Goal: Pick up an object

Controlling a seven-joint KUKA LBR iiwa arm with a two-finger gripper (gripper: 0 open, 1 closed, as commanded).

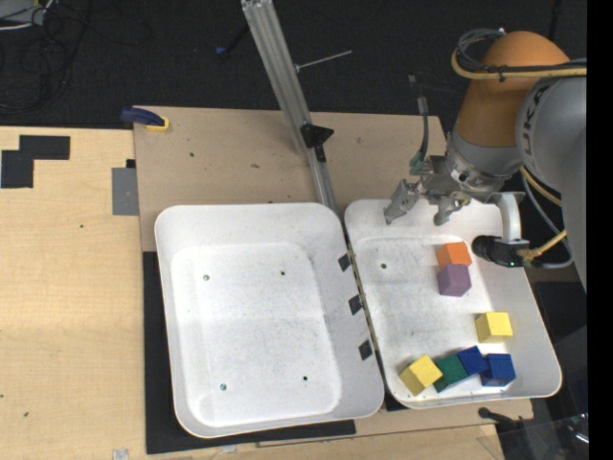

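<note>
My gripper (422, 208) hangs over the far end of the right bin (402, 295), its two grey fingers spread open with nothing between them. An orange block (453, 253) and a purple block (454, 279) sit touching each other just in front and to the right of the gripper. A yellow block (493, 326) lies alone further toward the front. At the bin's near corner lies a cluster: a yellow block (420, 374), a green block (450, 372) and two blue blocks (486, 365).
The left bin (192, 257) lies beside the right one, joined by black clips (355, 304). A slanted aluminium rail (287, 94) rises behind the bins. The arm's orange band (508, 75) and grey body occupy the right side.
</note>
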